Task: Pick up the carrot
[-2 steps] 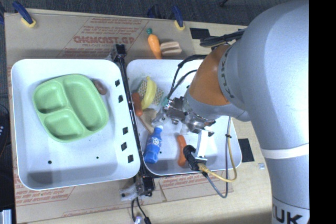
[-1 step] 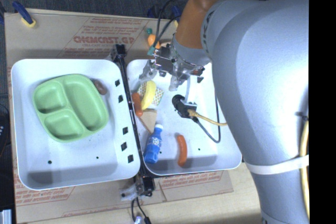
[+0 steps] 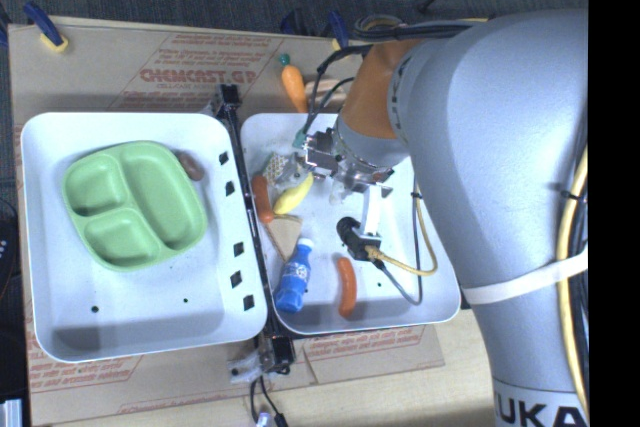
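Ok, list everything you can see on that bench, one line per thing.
Bins: two, white, side by side on the bench.
Divided plate: one, green, in the left bin.
Small brown item: one, at the plate's right edge; too small to identify.
Carrot: one, orange with a green tip, on the cardboard just above the right bin, outside it.
Banana: one, yellow, upper part of the right bin.
Bottle: one, blue with a white cap, lower right bin.
Sausages: two, orange-red, one by the bottle, one at the bin's left wall.
Wedge: one, tan, between banana and bottle.
Cardboard: brown sheet under the bins.
Gripper: one, grey, over the right bin near the banana.
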Available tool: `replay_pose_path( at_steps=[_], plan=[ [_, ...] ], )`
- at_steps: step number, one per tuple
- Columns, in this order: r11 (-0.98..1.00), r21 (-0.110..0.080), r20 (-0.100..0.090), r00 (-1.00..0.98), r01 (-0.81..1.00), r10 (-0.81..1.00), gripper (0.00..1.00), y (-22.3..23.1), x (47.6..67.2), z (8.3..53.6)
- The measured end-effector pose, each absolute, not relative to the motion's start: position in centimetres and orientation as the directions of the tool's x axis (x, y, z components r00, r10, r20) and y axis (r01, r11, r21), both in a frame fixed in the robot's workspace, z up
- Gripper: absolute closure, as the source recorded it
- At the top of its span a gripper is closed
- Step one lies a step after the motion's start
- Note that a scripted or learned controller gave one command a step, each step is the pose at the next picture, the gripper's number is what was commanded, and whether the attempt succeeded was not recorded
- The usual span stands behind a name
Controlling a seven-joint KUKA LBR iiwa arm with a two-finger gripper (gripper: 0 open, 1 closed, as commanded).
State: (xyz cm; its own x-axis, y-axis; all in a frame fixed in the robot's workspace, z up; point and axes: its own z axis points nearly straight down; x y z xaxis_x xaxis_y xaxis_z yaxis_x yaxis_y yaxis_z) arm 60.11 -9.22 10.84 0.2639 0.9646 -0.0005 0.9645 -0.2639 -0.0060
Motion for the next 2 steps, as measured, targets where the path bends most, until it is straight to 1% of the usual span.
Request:
replay_pose_path(
  at_steps=[1, 2],
  plan=[
    [-0.364, -0.007, 0.0, 0.364, 0.931, 0.931, 0.0, -9.3, 54.7, 9.1],
    [-0.44, -0.003, 0.0, 0.44, 0.898, 0.898, 0.0, -3.8, 62.2, 19.2]
  ],
)
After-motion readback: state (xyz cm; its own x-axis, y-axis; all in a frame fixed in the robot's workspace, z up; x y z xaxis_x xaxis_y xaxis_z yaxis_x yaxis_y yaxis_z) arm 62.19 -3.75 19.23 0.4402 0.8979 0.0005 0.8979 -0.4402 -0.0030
